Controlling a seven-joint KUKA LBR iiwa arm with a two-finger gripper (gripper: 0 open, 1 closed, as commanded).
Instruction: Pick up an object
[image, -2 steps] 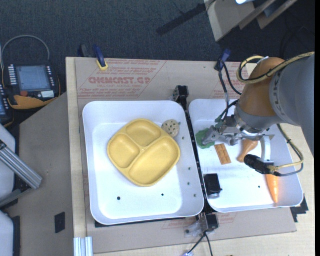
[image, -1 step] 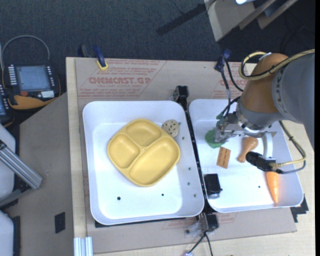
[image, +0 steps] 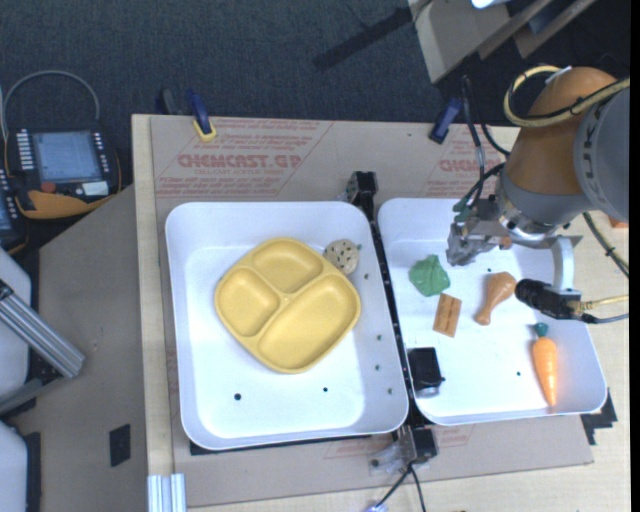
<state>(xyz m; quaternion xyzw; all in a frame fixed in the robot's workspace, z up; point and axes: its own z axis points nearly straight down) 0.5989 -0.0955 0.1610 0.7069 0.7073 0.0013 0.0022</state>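
1. The gripper (image: 466, 243) hung over the far part of the right bin (image: 570, 400), just far-right of the green piece (image: 430, 275). How wide its fingers stood could not be told; nothing showed between them.
2. The task named no single object, so any toy in the right bin would do: the green piece, the brown block (image: 447, 314), the drumstick (image: 496, 296) or the carrot (image: 546, 368). The green piece lay nearest the gripper and looked the natural choice.
3. To do the step well, the arm would likely need a short shift toward the near-left so the fingers sat square over the green piece before descending.
4. The brown block lay just near of the green piece, a little apart. The fingers would best close along a line that kept clear of it, or it might be nudged or caught as well.
5. The green piece looked low and lumpy, so a grip taken low across its middle seemed safer than a pinch at its edge.
6. The drumstick lay just right of the green piece; a descent drifting right could strike it.
7. A black item (image: 424, 368) lay at the bin's near-left edge, well apart from the target.
8. The left bin (image: 190, 300) held a yellow plate (image: 288, 303) and a cookie (image: 343, 255), both far from the gripper and better left alone on the desk (image: 150, 200).
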